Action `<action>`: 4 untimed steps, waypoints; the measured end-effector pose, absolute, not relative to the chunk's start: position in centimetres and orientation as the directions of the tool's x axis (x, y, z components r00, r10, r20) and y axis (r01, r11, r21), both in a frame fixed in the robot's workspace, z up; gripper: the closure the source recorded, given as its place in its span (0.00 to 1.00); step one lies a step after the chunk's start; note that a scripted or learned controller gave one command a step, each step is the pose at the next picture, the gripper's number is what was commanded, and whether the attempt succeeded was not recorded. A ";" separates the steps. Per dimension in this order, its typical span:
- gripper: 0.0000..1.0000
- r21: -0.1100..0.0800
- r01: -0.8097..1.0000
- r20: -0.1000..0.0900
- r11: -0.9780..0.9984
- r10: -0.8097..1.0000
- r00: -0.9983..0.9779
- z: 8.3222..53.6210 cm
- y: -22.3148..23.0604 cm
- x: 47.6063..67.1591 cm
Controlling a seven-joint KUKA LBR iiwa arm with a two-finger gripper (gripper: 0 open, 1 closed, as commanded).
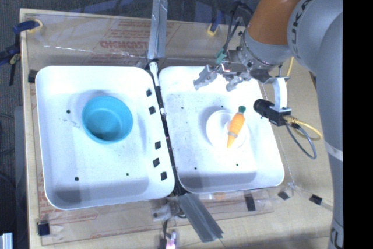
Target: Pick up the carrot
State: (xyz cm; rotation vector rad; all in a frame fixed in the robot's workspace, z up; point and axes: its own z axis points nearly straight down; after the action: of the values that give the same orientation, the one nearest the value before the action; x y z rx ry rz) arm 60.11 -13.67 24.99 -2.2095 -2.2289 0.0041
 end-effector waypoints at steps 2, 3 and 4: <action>0.00 0.000 0.999 -0.002 0.053 0.999 -0.053 15.9 -21.1 55.7; 0.00 0.001 0.999 -0.001 0.053 0.999 -0.053 15.9 -21.1 55.7; 0.00 0.001 0.999 -0.001 0.053 0.999 -0.053 15.9 -21.1 55.7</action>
State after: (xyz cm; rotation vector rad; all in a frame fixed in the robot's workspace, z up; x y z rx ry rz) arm 55.67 -21.11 15.88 -2.1627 -2.2808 0.0007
